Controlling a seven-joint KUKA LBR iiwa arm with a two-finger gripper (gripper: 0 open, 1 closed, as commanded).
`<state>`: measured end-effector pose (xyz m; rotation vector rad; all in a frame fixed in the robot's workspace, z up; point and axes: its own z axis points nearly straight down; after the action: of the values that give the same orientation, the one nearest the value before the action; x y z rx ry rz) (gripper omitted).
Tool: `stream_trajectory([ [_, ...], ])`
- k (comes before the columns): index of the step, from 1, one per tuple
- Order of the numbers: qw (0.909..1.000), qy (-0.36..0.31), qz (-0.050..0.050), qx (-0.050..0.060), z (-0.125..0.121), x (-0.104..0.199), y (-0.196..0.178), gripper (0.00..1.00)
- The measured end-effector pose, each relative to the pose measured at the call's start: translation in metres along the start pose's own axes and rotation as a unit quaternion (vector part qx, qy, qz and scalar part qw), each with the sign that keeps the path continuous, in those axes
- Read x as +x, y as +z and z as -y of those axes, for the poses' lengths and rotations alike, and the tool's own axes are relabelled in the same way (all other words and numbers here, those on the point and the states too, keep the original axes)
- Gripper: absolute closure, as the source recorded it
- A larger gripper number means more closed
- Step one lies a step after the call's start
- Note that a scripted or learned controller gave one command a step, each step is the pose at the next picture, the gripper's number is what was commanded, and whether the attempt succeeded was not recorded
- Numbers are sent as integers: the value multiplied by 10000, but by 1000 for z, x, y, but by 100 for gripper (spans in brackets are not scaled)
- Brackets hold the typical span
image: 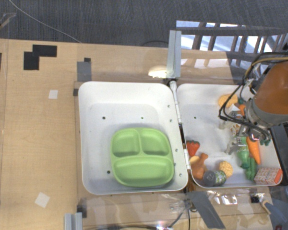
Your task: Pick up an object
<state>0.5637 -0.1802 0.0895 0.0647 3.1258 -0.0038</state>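
Observation:
The right bin (201,109) holds several toy foods. A red strawberry-like piece (193,147) and a brown piece (199,161) lie near its left wall. A grey-green lump (214,178) and a yellow corn-like piece (225,167) rest by the front wall. An orange carrot (254,149), a green vegetable (248,165) and a small printed box (268,175) lie at the right. A yellow-orange piece (225,100) shows at the back, partly hidden by cables. My gripper (236,142) hangs low over the right half of this bin, just left of the carrot.
The left bin (96,104) bears a green divided plate (142,156) toward its front. My arm's orange band (277,87) covers the right bin's back right corner. A metal rack (221,42) stands behind the bins. The wooden bench (33,143) stretches to the left.

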Motion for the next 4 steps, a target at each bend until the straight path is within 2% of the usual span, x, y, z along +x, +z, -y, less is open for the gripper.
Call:
stream_trajectory([
  [1, 9999, -105, 9, 2, 8, 23, -1, 0],
  [2, 9981, 621, 38, 16, -10, 71, -2, 0],
  [3, 9726, 2324, 7, -8, -60, 17, -1, 0],
  [4, 9618, 2736, -31, 4, -27, -69, 3, 0],
])
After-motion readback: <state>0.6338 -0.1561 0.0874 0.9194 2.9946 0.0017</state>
